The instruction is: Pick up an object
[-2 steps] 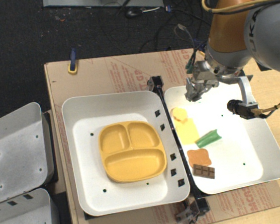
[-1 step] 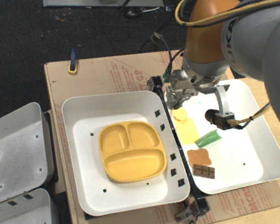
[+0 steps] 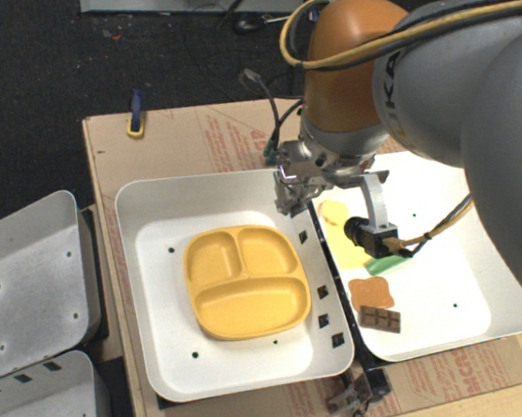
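Observation:
A yellow divided plate (image 3: pixel 246 280) lies in the middle of the left bin (image 3: pixel 154 263). In the right bin (image 3: pixel 464 320), close to its left wall, lie a pale yellow flat piece (image 3: pixel 344 245), a small green item (image 3: pixel 386 261), an orange-brown slice (image 3: pixel 370 290) and a dark brown chocolate bar (image 3: pixel 380 318). My gripper (image 3: pixel 295 197) hangs over the wall between the two bins, at the plate's upper right corner and just above the pale yellow piece. The wrist hides the space under it.
Both bins rest on a cardboard sheet (image 3: pixel 186 136), which has a blue and yellow tool (image 3: pixel 135 114) at its far left corner. Grey metal trays (image 3: pixel 23 270) stand to the left of the bench. The arm covers the right bin's far right part.

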You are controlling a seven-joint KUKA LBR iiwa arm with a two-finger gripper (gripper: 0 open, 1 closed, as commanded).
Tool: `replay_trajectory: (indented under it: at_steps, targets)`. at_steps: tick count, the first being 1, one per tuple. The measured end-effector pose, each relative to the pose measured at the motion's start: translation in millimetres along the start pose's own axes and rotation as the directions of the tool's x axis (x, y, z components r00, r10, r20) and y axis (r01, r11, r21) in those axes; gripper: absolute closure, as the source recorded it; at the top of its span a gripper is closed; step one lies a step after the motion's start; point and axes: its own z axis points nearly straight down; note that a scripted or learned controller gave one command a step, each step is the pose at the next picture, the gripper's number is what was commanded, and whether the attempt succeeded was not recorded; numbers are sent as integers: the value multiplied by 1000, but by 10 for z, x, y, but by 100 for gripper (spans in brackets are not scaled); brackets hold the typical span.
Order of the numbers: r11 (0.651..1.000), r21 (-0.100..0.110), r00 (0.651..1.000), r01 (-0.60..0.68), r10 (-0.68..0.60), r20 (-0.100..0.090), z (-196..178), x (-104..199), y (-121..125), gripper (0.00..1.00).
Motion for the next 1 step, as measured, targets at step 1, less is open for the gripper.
replay_trajectory:
  at_steps: [1]
  targets:
    - [1000,2,1000,-4,4,2,160,268,-155,100]
